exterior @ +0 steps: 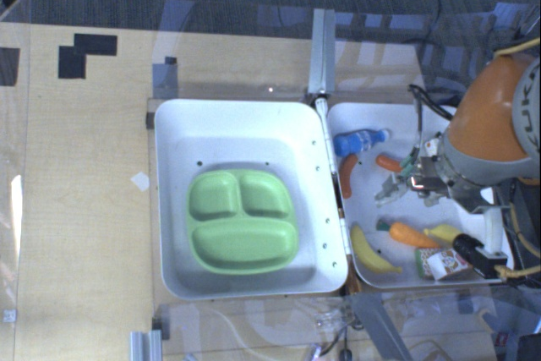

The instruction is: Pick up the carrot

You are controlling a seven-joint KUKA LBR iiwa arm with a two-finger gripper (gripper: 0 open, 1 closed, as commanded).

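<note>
End effector (397,186) hangs over the right bin (372,118), can't tell its state. The carrot (412,235) sits snug by the banana (372,251), so a sloppy drop might grab both.

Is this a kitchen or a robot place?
Probably a robot lab: a robot arm reaches over two white bins on a wooden bench, with toy food like a carrot and banana.
</note>
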